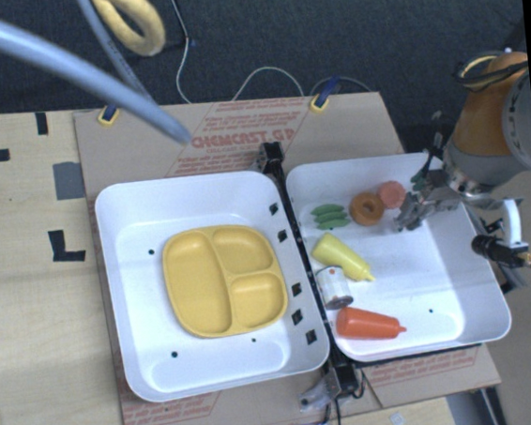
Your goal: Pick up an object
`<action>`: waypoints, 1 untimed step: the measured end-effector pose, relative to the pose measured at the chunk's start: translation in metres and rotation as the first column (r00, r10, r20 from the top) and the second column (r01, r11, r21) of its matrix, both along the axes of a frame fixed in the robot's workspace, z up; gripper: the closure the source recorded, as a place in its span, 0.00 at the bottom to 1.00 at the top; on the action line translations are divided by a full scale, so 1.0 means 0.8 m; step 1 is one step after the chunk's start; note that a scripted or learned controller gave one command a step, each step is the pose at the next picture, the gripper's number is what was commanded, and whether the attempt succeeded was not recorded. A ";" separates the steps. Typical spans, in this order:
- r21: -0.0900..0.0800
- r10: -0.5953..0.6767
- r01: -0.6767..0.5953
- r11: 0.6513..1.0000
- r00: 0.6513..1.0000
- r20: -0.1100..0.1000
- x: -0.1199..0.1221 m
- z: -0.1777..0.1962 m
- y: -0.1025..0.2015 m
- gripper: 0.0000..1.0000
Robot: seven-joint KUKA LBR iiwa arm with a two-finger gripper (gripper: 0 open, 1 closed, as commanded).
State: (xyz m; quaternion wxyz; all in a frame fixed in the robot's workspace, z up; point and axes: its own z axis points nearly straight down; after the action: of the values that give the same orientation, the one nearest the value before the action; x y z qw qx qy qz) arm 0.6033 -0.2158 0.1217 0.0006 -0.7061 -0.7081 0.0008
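Observation:
The right bin (442,278) holds several small objects. A green piece (329,215) lies at its back left, with a brown ring (368,208) and a pink round piece (392,193) beside it. A yellow wedge (342,256) lies near the divider, a small silver-and-white can (334,286) just below it, and an orange carrot-shaped piece (370,322) at the front. My gripper (411,212) hangs low in the back right of this bin, just right of the pink piece and the ring. Nothing shows in its grasp.
The left bin (125,269) holds a yellow divided plate (223,279). The arm's grey body with its orange band (488,131) stands over the right bin's far right rim. A black divider (293,251) runs between the bins.

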 end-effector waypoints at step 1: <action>-0.001 -0.002 0.002 1.000 1.000 0.005 -0.002 0.054 -0.003 1.00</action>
State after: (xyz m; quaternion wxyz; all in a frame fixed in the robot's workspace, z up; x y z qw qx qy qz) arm 0.6016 -0.2185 0.1648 -0.0014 -0.7069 -0.7073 -0.0006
